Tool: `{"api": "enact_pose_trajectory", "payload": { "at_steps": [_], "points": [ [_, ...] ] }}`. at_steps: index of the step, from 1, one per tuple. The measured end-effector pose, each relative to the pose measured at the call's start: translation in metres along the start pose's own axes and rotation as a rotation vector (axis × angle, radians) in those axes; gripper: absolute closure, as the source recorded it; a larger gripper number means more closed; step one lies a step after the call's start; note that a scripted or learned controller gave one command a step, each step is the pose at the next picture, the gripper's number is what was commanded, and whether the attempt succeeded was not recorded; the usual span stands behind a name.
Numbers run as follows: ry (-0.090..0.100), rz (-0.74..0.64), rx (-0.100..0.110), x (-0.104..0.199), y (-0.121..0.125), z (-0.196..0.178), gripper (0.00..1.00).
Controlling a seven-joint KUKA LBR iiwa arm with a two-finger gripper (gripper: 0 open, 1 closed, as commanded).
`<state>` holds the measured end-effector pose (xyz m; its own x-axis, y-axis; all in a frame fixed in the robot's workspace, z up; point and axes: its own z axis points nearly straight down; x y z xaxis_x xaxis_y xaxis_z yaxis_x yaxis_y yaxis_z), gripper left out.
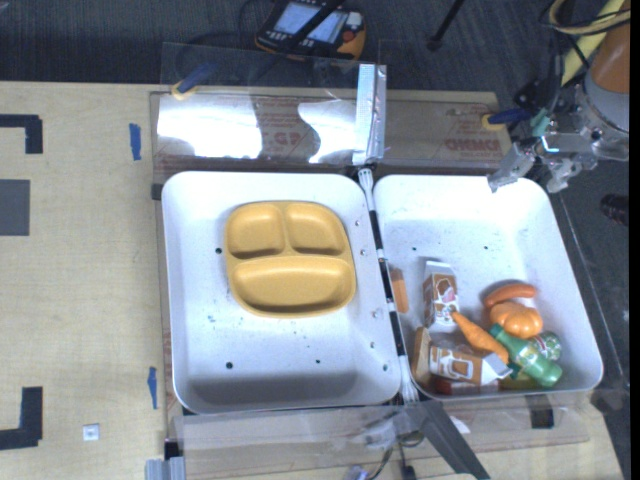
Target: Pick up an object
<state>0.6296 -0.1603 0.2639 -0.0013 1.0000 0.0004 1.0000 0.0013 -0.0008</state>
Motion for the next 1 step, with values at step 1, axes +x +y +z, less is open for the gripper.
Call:
{"api": "enact_pose_trajectory", "payload": {
  "at_steps": [1],
  "points": [
    [0.000,0.005,0.000,0.0532,-0.0778,0.1110,0.00]
  ]
}}
